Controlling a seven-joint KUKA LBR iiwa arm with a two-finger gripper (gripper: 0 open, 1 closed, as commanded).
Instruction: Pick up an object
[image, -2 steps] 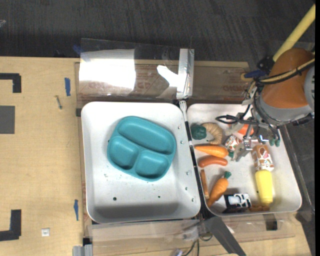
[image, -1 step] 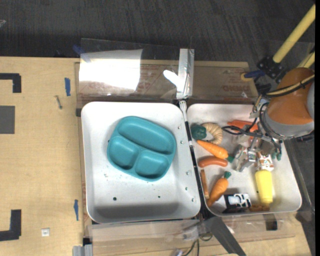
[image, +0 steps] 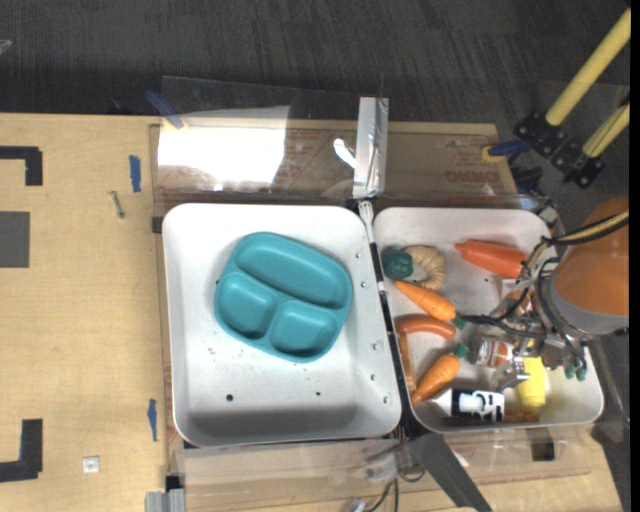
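Overhead slanted view of the bench. Nearest the lower edge, in the right bin (image: 590, 405), a small black object with white lettering (image: 477, 404) lies on its side against the near wall; just right of it sits a yellow object (image: 530, 385), partly covered by the wrist hardware. The gripper (image: 515, 360) hangs low over this bin's right half, amid cables and metal parts; whether its fingers are open or closed cannot be told, and nothing is seen held between them. Left of the gripper, a short orange carrot (image: 437, 377) lies tilted near the bin's near-left corner. Above it lies a curved orange-red piece (image: 424, 326), then a longer carrot (image: 427, 299) set diagonally. Farther back, a dark green item (image: 398, 265) touches a pale ridged shell-like piece (image: 428, 262) near the dividing wall, and an orange-red carrot-like object (image: 491, 256) lies toward the far right corner. The arm's orange band (image: 600, 280) shows at the right edge above the gripper. The left bin (image: 200, 300) carries a teal three-compartment plate (image: 283, 293), upright, set toward the far half. Beyond both bins, a clear plastic sheet (image: 230, 160) and a taped metal strip (image: 369, 150) rest on the bench (image: 70, 330)
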